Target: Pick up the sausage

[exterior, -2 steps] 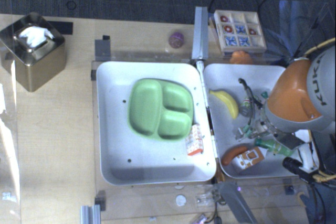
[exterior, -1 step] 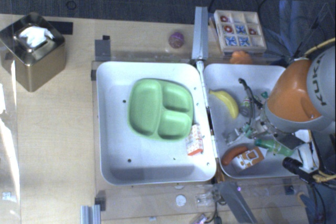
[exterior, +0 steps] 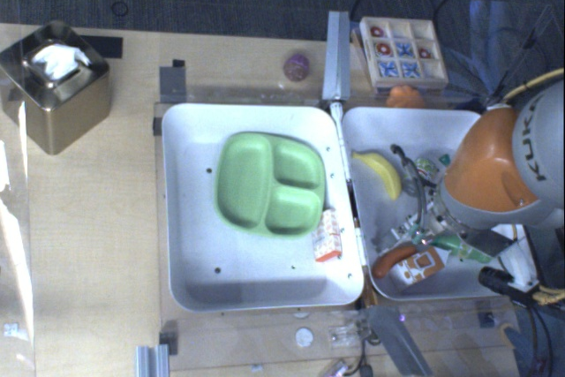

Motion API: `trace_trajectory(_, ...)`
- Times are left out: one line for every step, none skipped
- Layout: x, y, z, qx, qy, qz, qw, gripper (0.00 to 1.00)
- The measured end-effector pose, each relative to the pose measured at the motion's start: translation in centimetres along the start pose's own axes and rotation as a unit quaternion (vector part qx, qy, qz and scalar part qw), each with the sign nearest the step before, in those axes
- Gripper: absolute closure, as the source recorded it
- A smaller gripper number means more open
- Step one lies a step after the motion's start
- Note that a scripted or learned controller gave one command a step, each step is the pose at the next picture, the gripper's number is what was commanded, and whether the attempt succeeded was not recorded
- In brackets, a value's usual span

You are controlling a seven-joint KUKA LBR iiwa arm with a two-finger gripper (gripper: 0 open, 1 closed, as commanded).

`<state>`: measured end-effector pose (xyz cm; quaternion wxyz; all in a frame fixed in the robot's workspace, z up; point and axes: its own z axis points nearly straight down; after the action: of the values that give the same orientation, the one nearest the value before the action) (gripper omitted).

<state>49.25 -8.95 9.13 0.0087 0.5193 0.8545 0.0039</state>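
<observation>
The sausage (exterior: 394, 259) is reddish-brown and lies near the front left corner of the right bin (exterior: 375, 190), tilted up toward the right. My gripper (exterior: 418, 223) hangs just above and to the right of it, low in the bin, among dark metal parts. The grey arm with its orange band (exterior: 485, 165) reaches in from the right and covers much of the bin's right half. From this view I cannot see whether anything sits in the gripper.
A banana (exterior: 381, 171) lies at the right bin's back left. An orange-and-white packet (exterior: 422, 267) and a green item (exterior: 461, 248) lie beside the sausage. The left bin (exterior: 194, 278) holds a green divided plate (exterior: 269, 182) and a small red-white packet (exterior: 328, 237). A game board (exterior: 402, 52) sits behind.
</observation>
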Motion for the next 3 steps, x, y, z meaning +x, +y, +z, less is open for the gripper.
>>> trace_trajectory(-0.2,0.4,-1.3,-0.005,-0.004,-0.001,1.0,1.0)
trace_trajectory(-0.2,0.4,-1.3,-0.005,-0.004,0.0,1.0,0.0)
trace_trajectory(0.0,0.0,0.0,0.0,0.001,-0.031,0.9995,0.0)
